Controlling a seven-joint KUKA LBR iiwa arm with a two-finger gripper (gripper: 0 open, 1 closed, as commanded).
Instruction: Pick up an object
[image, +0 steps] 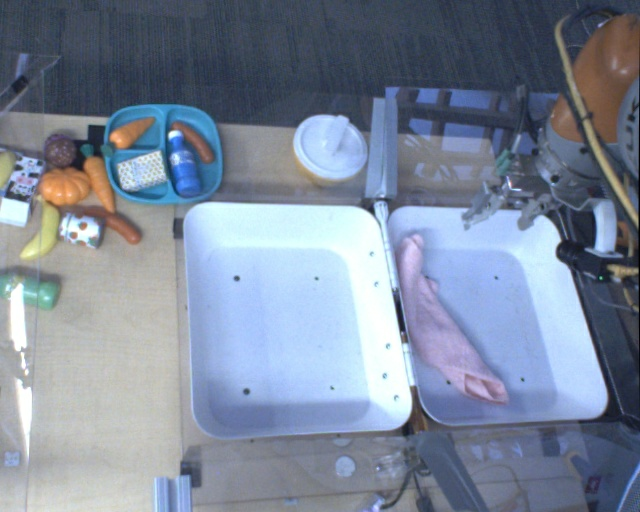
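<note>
A: Item one, the pink cloth (445, 325): where is it being kept?

B: It is being kept in the right bin (560, 400), laid out long and crumpled, running from near that bin's left wall at the far end down toward the near edge. It is lying flat on the floor of the bin and is being touched by nothing.

A: Item two, the pincer (505, 212)?

B: It is being held over the far edge of the right bin, toward its far right corner, well apart from the cloth. Its fingers are seen spread wide, and nothing is being gripped between them.

A: The left bin (200, 330)?

B: It is listed as a white tray with no task item noted. Toy food, a blue divided plate (163, 152) and a white lidded cup (330, 147) are standing on the surface beyond it, outside both bins.

A: How is the step in hand judged best done?

B: The approach is judged the current step. The pincer is best brought toward the bin's left side and lowered over a raised fold of the cloth, with the fingers set across the narrow width, not along it. Pressing close to the bin floor before closing is advised, since thin fabric is easily missed.
</note>
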